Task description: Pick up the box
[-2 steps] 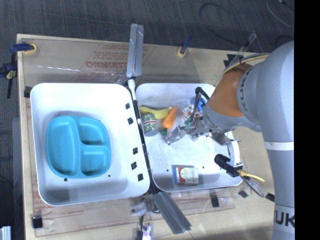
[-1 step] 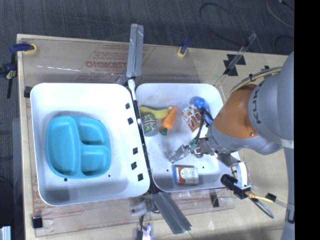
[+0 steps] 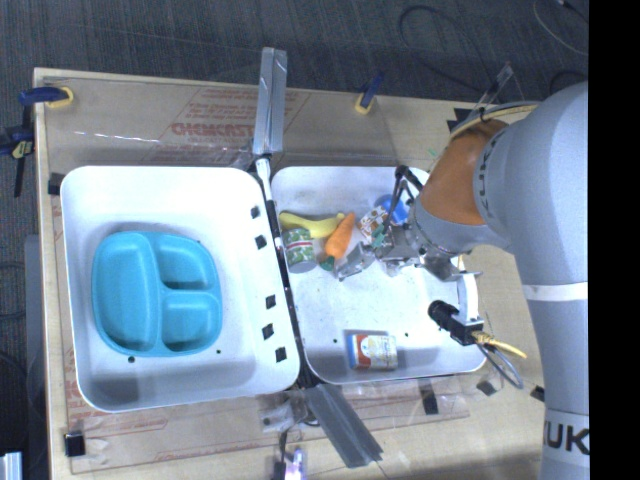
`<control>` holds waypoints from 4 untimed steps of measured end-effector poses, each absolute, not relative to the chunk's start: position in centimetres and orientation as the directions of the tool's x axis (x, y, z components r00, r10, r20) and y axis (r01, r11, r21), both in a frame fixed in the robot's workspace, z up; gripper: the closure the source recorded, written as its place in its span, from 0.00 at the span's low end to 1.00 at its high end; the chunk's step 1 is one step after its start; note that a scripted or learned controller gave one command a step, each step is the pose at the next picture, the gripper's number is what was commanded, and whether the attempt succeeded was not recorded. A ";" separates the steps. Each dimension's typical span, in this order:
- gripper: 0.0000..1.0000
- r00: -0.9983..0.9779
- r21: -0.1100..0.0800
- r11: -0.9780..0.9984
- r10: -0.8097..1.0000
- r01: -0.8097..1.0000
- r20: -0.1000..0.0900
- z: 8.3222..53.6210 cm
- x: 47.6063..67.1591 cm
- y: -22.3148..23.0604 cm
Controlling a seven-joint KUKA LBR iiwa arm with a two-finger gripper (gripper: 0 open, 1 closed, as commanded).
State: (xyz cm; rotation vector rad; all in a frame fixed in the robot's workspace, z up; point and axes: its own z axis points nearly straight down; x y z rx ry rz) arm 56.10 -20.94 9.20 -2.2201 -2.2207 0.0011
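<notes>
Dark grey carpet surrounds a pale wooden bench [image 3: 150, 103] on which two shallow white bins are set side by side, parted by a grey metal bar that runs from twelve o'clock toward six. One blue clamp [image 3: 44, 96] is fixed at the bench's ten o'clock corner, and a second, smaller blue clip [image 3: 370, 92] sits on the far edge near twelve o'clock. One teal divided tray [image 3: 156, 292], with three compartments, is held in the left bin [image 3: 90, 193], lying toward that bin's nine o'clock side. Several things are held in the right bin [image 3: 330, 353]: one small box [image 3: 372, 350] with a red and white label lies alone at the bin's six o'clock edge, well apart from the rest; one banana [image 3: 312, 224], one carrot [image 3: 340, 236] and one small can [image 3: 299, 249] are clustered at about ten o'clock, the carrot leaning across the banana and the can just beside both. The grey arm with its orange band [image 3: 450, 183] is seen reaching in from three o'clock. The gripper [image 3: 372, 246] is lowered near the carrot at the bin's centre, far from the box; whether its fingers are open or closed cannot be told, as they are lost among cables and clutter.
</notes>
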 end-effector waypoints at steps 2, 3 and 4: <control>0.00 0.016 -0.002 -0.016 1.000 1.000 0.001 9.2 57.0 -19.5; 0.00 -0.048 -0.003 0.048 0.999 0.999 0.002 9.1 49.7 -18.2; 0.00 -0.092 -0.002 0.092 0.996 0.996 0.002 9.1 47.7 -21.0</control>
